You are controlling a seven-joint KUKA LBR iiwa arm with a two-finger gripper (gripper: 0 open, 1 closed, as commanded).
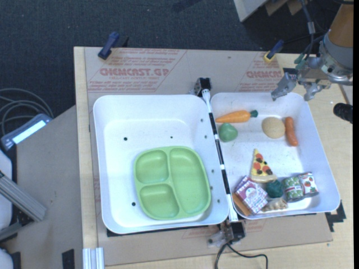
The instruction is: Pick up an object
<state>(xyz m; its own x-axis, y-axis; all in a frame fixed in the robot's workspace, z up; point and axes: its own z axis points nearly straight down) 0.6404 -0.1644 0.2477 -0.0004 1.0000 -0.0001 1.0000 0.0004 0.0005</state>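
A grey robot arm with an orange band reaches in at the upper right. Its hand hangs above the far rim of the right bin, its two fingers spread wide with nothing between them.

Nearest the hand, just in front of it inside the right bin, lie a round tan bread roll and an orange sausage, side by side and close to touching. Further to the hand's left, near the divider between the bins, a toy carrot lies flat, with a green ball-shaped toy just in front of it. Well in front of the hand, at the near end of the bin, a toy pizza slice points toward the hand. Bunched together just beyond it sit a red-and-white packet, a dark green toy and a small green-and-red carton.

The left bin, well apart from the hand, holds a light green divided plate with three compartments. Both bins rest on a brown worktop, with blue clamps at its far edge.
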